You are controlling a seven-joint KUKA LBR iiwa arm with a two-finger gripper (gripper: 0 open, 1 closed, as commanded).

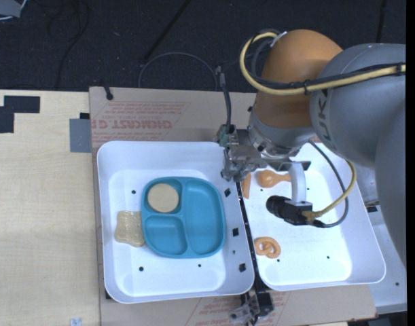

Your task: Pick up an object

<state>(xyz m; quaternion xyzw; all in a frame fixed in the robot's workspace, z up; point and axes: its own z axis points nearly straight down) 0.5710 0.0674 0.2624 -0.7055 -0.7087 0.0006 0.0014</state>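
My gripper [236, 167] hangs over the wall between the two bins, at its far half, under the grey wrist and orange band. Just right of it in the right bin [343, 263] lies a tan-orange spoon-shaped piece [268, 178], partly hidden by the wrist. An orange pretzel [267, 247] lies nearer the front of that bin. The left bin [119, 277] holds a blue divided plate [193, 229] with a round tan disc [162, 197] in its far-left compartment. A pale yellow lump [130, 227] rests against the plate's left side.
A black cylinder on a yellow cable [289, 210] hangs from the arm over the right bin's middle. The arm's bulk covers that bin's far right part. Cardboard [153, 117] lies beneath both bins, and the wooden bench [37, 216] stretches to the left.
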